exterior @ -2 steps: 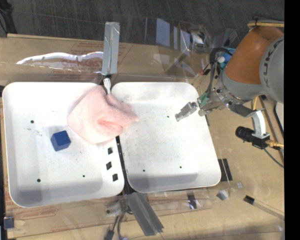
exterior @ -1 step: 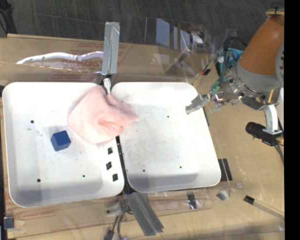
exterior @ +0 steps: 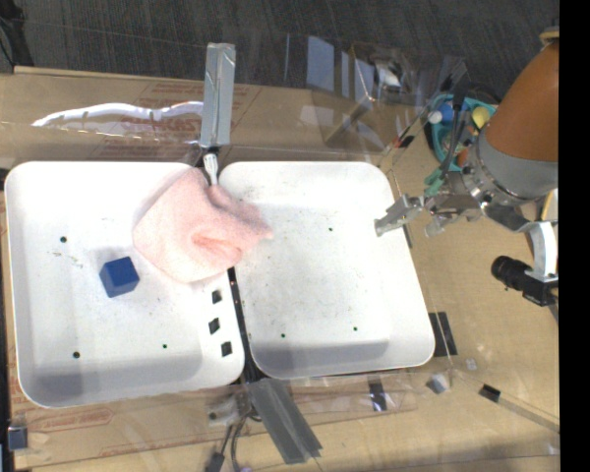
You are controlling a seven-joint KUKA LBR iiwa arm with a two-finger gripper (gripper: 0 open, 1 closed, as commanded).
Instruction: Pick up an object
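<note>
From above, the pincer (exterior: 410, 217) hangs over the right rim of the right bin (exterior: 324, 342), carrying nothing; whether it is spread or pressed together, I cannot tell. A pink cloth (exterior: 199, 232) drapes across the divide between both bins, mostly in the left bin (exterior: 39, 293). A blue cube (exterior: 120, 275) sits just beside the cloth.

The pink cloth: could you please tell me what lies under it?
The pink cloth drapes over the divider between the left bin and right bin. Anything else beneath is covered.
</note>
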